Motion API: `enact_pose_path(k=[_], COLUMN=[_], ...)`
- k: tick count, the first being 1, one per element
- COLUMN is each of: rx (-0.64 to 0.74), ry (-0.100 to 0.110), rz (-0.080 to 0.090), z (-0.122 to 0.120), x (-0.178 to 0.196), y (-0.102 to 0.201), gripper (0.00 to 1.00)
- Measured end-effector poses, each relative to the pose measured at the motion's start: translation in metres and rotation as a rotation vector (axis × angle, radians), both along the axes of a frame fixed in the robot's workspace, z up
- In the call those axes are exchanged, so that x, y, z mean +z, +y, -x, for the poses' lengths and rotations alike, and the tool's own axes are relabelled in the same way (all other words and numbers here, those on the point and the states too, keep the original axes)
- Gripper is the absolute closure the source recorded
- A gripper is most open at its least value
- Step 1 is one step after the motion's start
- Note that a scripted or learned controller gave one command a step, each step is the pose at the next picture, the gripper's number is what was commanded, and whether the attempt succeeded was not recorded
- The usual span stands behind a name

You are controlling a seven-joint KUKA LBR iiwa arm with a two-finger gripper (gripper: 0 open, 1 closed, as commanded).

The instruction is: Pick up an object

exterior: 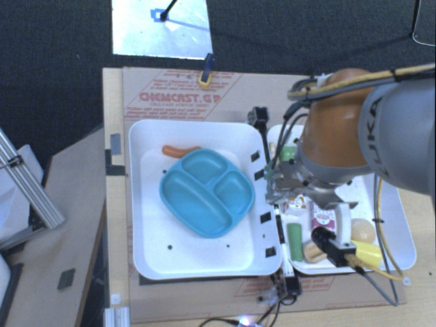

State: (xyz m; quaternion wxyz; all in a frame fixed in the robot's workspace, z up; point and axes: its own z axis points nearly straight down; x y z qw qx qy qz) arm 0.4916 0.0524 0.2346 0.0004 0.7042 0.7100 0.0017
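A smooth blue divided plate is held in the left bin; right-bin clutter is screened by the arm; finger state cannot be told.

board: "CHEMCAST GP", red print | arm: "KUKA", partly visible letters

arm: reaches in from right edge, over bench's right half | wrist: orange band uppermost, pointed steeply down | gripper: low, mostly hidden under wrist
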Motion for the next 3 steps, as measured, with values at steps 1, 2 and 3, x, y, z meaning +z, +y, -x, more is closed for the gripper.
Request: enact_pose_path(k=[1, 2, 3], rx=[-0.007, -0.004, -0.007], ry=[0.003, 0.001, 0.002], rz=[0.002, 0.001, 0.002], z=[0.006, 0.012, 0.000], x=[-0.020, -0.009, -0.021], y=[-0.008, -0.003, -0.006], gripper=[1.00, 1.00, 1.00])
